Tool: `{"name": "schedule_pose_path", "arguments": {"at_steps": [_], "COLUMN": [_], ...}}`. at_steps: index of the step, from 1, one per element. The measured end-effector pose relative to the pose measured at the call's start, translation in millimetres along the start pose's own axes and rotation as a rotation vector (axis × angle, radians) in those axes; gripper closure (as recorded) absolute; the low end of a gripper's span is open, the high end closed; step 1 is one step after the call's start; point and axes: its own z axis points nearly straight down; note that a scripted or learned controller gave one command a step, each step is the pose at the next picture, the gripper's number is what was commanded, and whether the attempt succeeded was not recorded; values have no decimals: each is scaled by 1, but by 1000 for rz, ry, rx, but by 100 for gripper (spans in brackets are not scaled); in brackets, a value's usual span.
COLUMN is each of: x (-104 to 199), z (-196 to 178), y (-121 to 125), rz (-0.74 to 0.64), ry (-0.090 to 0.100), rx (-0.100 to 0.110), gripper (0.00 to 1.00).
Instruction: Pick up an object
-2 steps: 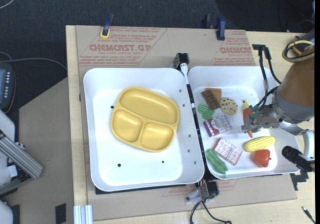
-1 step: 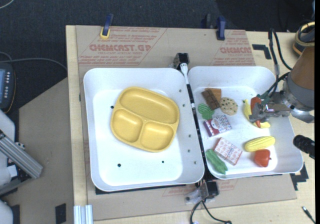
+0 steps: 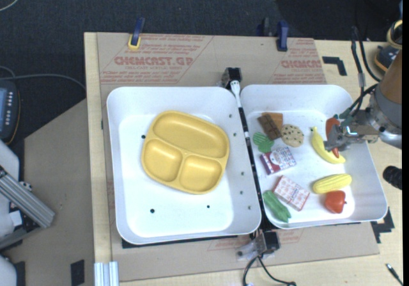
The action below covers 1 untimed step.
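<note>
Nothing lifted yet; the grasp itself left to do. Nearest, below the claw: red tomato and corn cob in the right bin. Claw low over that bin, just beside the banana, likeliest pick; clenched or released, cannot tell. Left of the claw: cookie, packets, green pieces. Far left, in the left bin: yellow divided tray.

Bright, even overhead light; white bins nearly glare out; soft shadows; mildly grainy.
</note>
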Motion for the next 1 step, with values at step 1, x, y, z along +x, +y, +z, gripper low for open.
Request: {"name": "schedule_pose_path", "arguments": {"at_steps": [1], "x": [38], "z": [3], "y": [22], "rz": [-4], "ry": [2], "rx": [1], "gripper": [100]}}
